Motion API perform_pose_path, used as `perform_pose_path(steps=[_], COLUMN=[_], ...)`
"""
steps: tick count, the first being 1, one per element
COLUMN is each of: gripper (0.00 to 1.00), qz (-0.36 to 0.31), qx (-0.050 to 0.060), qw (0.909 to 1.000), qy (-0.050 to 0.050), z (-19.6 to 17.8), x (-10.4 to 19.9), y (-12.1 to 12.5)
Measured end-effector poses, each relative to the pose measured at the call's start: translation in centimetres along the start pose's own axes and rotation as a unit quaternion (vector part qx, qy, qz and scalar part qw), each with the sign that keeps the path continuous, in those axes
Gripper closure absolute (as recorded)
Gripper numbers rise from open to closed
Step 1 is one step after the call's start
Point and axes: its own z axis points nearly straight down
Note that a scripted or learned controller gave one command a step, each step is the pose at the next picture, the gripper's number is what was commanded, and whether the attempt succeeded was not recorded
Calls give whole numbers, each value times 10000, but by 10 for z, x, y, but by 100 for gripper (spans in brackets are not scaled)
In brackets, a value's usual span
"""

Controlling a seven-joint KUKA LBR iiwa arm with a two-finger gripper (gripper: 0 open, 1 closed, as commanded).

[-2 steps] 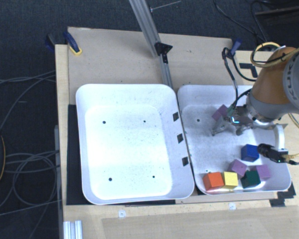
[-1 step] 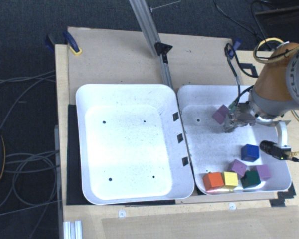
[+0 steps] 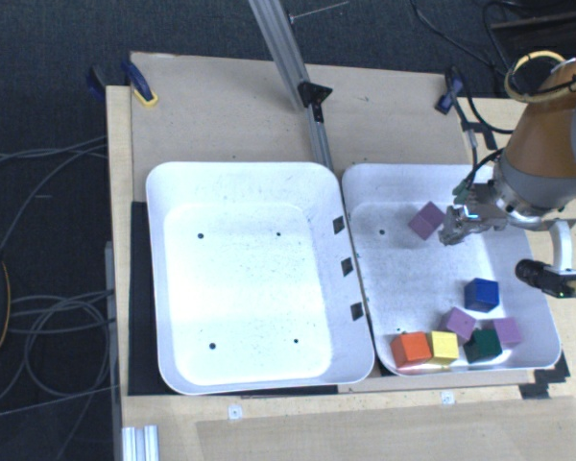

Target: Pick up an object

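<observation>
In the right bin [image 3: 394, 286], a mauve block [image 3: 426, 221] lies near the back, just left of my gripper [image 3: 453, 230]. The gripper hangs low over the bin floor, beside the block and not around it. Nothing shows between its fingers. Further forward sits a blue cube [image 3: 481, 294]. Along the front wall lie an orange block [image 3: 412, 348], a yellow block [image 3: 444, 345], a dark green block [image 3: 483, 346] and two purple blocks [image 3: 460, 321] [image 3: 506, 330].
The left bin [image 3: 173, 257] stands beside the right one, with small black clips [image 3: 346, 265] on the shared wall. A grey metal pole [image 3: 286, 51] slants over the back of the bench. Cables lie on the floor at left.
</observation>
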Motion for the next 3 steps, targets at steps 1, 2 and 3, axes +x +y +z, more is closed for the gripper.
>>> perform_pose_path(steps=[1,2,3], gripper=[100,100,100], qz=[1,-2,-25], qx=[-17,-12,16], qw=[10000,10000,10000], qy=[-8,-6,11], z=[-64,-119,-114], x=[-5,-5,50], y=[2,4,18])
